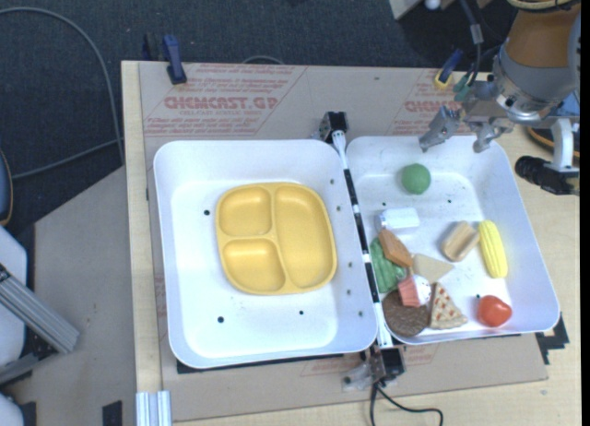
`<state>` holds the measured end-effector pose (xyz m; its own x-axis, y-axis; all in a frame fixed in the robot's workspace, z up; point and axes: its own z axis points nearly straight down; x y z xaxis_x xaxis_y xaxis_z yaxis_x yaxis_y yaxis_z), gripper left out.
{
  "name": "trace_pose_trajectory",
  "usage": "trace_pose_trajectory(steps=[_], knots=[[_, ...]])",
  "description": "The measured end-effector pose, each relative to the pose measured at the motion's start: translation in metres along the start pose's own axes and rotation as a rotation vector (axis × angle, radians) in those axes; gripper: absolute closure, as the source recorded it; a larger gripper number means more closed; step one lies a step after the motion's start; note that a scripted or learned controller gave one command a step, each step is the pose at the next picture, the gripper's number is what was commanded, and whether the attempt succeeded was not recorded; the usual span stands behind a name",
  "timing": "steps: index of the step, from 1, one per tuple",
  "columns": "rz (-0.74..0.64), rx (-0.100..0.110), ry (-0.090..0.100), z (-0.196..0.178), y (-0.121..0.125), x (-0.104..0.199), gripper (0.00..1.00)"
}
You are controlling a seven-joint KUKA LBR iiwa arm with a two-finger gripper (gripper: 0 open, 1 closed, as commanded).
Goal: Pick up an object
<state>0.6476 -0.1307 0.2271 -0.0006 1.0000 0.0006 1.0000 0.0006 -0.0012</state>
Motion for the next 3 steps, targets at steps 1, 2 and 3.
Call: trace_pose_trajectory(steps=[1,2,3], knots=[[0.000,0.002,0.001,0.131,0.018,-0.001,0.00],[-0.002,-0.003,-0.001,0.119,0.020,0.000,1.00],[-0.001,0.000,0.001,0.042,-0.028,0.081,1.00]])
